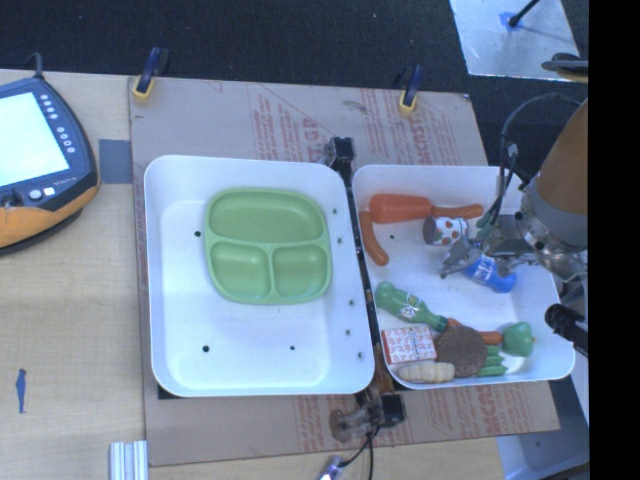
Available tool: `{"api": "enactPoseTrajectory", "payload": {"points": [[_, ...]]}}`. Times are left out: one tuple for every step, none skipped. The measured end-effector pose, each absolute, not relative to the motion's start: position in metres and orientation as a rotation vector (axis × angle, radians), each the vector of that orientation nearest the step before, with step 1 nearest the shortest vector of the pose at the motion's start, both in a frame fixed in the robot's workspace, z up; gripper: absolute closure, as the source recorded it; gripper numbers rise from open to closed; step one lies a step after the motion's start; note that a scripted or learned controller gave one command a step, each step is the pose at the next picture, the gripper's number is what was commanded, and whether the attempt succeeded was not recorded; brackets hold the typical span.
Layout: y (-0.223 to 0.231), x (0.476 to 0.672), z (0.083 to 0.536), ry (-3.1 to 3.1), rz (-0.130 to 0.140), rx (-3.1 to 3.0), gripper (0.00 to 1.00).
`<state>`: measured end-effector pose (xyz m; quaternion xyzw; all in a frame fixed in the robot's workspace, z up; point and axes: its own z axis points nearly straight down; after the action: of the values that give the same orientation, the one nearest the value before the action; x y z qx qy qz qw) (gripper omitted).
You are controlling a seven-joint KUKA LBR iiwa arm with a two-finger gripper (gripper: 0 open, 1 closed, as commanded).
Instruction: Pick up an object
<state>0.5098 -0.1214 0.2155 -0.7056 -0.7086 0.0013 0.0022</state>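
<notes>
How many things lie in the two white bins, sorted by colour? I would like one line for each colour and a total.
Green: 3, the divided plate, the bottle, the vegetable
Orange: 2, the carrot, the sausage
Blue: 1, the small toy
Brown: 1, the round patty
Red and white: 1, the small box
Pale: 2, the bread roll, the figure
Total: 10

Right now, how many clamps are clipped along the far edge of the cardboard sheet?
2: one clamp at the sheet's far left corner, another clamp farther right, above the right bin.
</notes>
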Motion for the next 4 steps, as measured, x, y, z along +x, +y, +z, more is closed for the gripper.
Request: {"api": "enactPoseTrajectory", "payload": {"points": [[-0.154,0.585,0.184,-2.225,0.005,-2.214,0.0],[-0.187,0.559,0.091,-2.224,0.008,-2.212,0.0],[-0.188,0.56,0.101,-2.229,0.011,-2.208,1.0],[-0.122,0.499,0.092,-2.227,0.003,-2.213,1.0]]}}
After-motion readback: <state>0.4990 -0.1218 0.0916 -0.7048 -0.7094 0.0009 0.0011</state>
